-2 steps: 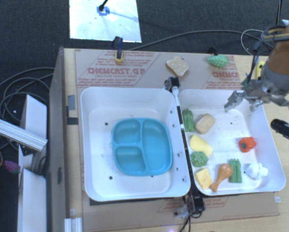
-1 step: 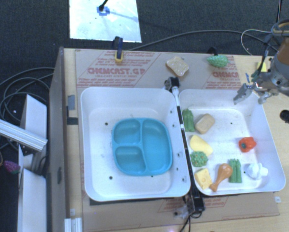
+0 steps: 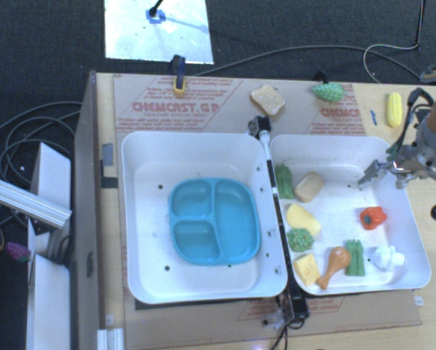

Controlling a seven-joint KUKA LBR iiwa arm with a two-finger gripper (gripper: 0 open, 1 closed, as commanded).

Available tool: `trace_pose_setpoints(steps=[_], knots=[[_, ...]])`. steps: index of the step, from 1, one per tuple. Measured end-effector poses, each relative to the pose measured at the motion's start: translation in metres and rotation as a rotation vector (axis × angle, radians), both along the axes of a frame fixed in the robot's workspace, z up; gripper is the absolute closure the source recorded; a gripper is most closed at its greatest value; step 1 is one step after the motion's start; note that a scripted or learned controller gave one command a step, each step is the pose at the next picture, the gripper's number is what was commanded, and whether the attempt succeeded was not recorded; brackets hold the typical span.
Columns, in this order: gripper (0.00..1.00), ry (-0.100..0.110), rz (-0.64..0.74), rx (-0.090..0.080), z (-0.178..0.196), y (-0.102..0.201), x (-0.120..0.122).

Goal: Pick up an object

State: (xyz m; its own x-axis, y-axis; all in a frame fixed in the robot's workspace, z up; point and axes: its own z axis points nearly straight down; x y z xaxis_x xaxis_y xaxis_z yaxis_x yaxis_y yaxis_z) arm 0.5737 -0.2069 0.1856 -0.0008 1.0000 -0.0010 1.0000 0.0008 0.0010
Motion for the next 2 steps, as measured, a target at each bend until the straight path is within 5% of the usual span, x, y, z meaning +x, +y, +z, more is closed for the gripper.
trace_pose_setpoints(steps=[2], knots=[[0.0,-0.001,0.002,0.0,-0.0254,0.0003,0.006]])
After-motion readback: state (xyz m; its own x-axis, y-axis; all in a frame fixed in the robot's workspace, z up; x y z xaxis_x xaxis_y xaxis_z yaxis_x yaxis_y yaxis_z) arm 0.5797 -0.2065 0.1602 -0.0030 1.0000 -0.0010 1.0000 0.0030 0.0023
